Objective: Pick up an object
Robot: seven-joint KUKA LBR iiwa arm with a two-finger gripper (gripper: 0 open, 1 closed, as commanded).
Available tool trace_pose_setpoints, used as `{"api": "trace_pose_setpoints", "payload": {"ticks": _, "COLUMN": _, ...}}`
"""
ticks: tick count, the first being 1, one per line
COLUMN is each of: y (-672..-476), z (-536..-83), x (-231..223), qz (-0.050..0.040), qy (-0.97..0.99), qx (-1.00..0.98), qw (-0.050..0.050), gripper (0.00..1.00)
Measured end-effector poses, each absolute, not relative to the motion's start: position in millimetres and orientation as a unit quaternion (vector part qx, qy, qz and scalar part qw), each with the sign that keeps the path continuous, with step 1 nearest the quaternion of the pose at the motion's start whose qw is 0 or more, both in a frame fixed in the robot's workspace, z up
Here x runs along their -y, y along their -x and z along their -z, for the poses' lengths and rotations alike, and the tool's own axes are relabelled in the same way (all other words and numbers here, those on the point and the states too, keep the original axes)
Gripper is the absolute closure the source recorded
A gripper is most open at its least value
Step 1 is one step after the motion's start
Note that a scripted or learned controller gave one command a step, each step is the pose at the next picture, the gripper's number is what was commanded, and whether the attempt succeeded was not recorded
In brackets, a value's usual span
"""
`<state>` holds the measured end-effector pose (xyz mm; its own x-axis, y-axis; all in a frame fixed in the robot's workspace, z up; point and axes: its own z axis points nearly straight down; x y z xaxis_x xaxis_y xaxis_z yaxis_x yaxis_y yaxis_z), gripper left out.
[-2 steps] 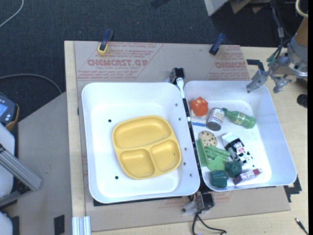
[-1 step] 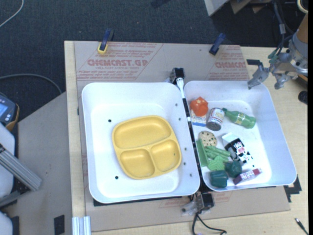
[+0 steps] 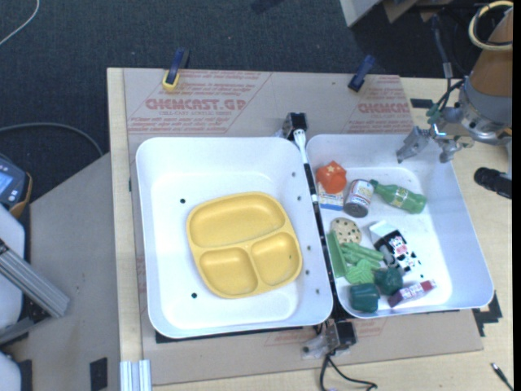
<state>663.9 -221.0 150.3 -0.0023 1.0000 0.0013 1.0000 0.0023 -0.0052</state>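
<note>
yellow tray (image 3: 244, 243) in left bin (image 3: 155, 177) | toys in right bin (image 3: 464, 218) | jaws spread above its far rim

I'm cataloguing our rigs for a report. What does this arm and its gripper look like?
The arm enters at the right: a grey rounded body with an orange band above the wrist. Below it sits a metal-grey gripper with two thin fingers. A yellowish cable loops beside the upper arm.

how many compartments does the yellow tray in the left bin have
3. The yellow tray has one wide compartment along its far side and two smaller ones side by side along its near side.
</note>
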Motion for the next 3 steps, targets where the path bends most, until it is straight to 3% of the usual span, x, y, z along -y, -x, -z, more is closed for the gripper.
{"api": "trace_pose_setpoints", "payload": {"ticks": 1, "y": -669.6, "z": -90.4, "x": 216.2, "qz": 0.0028, "qy": 0.705, "qx": 0.709, "qw": 0.009, "gripper": 0.0}}
{"api": "trace_pose_setpoints", "payload": {"ticks": 2, "y": -670.4, "z": -86.9, "x": 211.9, "qz": 0.0004, "qy": 0.706, "qx": 0.708, "qw": 0.007, "gripper": 0.0}}
{"api": "trace_pose_setpoints", "payload": {"ticks": 3, "y": -671.6, "z": -97.3, "x": 213.9, "qz": 0.001, "qy": 0.706, "qx": 0.709, "qw": -0.001, "gripper": 1.0}}
